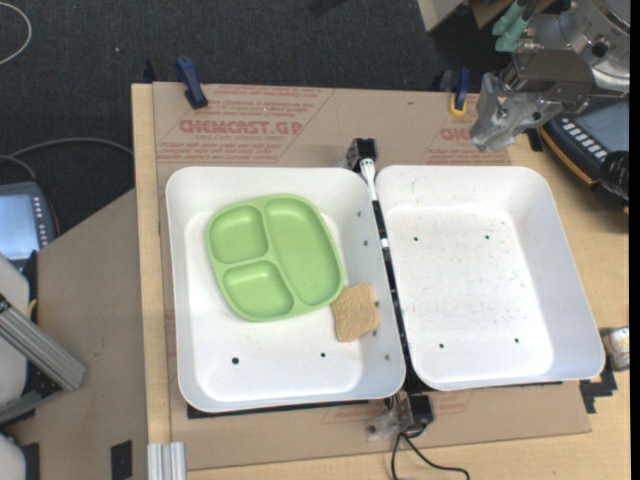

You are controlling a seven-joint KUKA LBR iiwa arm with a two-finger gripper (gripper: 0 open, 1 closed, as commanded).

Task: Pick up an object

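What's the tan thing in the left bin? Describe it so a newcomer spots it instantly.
Start at the left white bin, which holds a green divided plate. At the plate's lower right corner, near the divider between the bins, lies a small tan sponge-like square. It is flat, rough-edged and beige, far smaller than the glossy green plate.

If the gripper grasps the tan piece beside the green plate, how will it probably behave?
The tan piece looks thin and flat with a rough, bread-like surface, so it is probably light and not slippery. It may bend or crumble under pressure. It lies flat against the green plate, so grasping its edge may be hard.
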